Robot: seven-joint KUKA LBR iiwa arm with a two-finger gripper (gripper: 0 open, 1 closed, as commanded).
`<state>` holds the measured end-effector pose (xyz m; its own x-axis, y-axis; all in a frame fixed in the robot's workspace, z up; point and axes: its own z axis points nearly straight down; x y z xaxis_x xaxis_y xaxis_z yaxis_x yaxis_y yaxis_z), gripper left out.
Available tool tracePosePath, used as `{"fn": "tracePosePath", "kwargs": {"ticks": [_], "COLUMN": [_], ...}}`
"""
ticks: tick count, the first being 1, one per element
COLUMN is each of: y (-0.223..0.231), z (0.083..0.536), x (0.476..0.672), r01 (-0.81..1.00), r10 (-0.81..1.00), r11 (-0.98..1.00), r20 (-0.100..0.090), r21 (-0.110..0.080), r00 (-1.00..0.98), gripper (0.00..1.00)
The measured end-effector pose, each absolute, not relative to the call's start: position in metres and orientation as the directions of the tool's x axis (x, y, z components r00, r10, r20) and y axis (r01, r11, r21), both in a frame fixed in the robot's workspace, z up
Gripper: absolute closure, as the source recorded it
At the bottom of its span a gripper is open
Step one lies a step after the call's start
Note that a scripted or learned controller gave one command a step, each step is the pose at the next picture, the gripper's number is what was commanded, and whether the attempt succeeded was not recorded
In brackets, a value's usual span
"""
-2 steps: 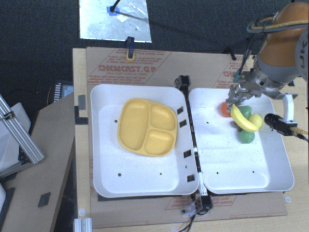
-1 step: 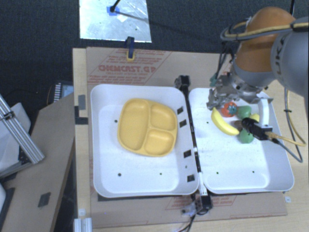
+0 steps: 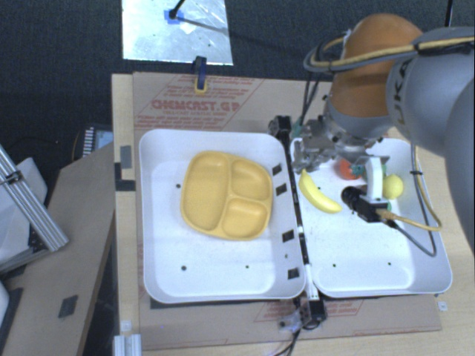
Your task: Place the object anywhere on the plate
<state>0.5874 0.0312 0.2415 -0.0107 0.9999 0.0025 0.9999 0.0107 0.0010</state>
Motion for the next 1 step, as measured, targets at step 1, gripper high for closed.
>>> {"fn": "tracePosePath", "kwargs": {"ticks": [1], "y": [0.0861], "z": [0.2443], "x": [0.5838], "r01": [1.0], "r10": [1.0], "r11": [0.011], "r20": [0.003], "r21": [0.001], "r00": [-0.011], "gripper": [1.0]}}
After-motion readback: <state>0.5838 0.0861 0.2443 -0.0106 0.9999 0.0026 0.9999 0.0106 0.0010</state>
